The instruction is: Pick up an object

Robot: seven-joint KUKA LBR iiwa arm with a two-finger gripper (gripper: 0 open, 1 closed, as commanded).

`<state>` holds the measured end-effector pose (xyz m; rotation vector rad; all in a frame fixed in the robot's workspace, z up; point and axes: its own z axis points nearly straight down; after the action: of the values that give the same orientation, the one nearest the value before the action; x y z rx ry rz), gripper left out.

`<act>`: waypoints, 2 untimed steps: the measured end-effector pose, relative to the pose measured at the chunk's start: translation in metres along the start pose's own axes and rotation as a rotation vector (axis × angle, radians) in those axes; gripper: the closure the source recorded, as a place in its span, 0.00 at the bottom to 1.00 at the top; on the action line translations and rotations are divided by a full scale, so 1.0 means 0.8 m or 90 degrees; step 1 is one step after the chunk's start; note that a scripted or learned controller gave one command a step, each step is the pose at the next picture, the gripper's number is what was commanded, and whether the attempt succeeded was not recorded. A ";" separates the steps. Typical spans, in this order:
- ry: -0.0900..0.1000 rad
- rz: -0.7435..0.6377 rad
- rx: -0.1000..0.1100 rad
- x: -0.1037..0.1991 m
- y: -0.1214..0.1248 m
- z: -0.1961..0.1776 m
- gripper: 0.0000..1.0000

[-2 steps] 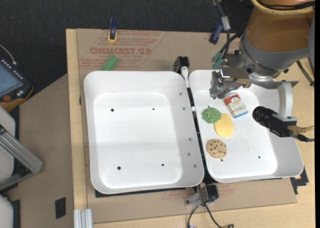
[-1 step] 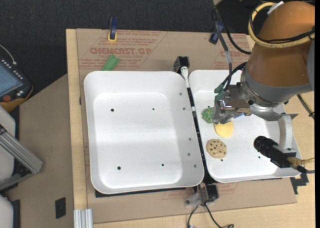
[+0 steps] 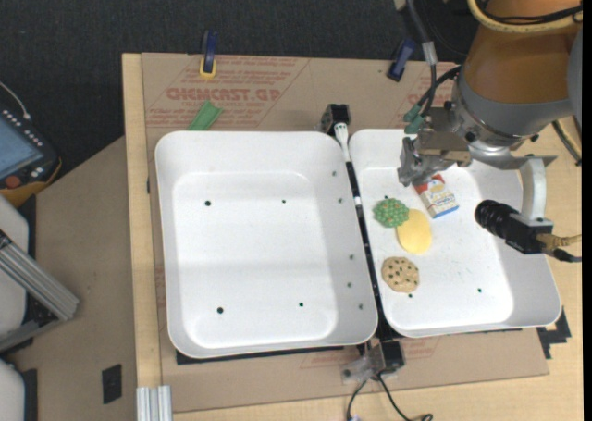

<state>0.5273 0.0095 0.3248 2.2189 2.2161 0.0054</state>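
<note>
Small red, white and blue carton [image 3: 438, 198] lies in the glossy white right bin [image 3: 518, 303], centre-right of frame, directly under the grey metal gripper [image 3: 418, 172]; whether its fingers are spread cannot be told. Below-left lie a bumpy green ball [image 3: 390, 213], smooth yellow oval [image 3: 415, 231] and flat speckled cookie [image 3: 400, 274].

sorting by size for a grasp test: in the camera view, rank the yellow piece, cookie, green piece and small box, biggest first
1. yellow piece
2. cookie and green piece, too alike to rank
The small box is partly hidden by the gripper, so unsure.
</note>
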 end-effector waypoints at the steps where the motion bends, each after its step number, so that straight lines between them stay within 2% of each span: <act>1: 0.002 0.003 0.008 -0.070 -0.064 0.046 1.00; 2: 0.001 -0.005 -0.006 -0.017 -0.014 -0.088 1.00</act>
<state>0.5158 -0.0041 0.3954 2.2067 2.2211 0.0176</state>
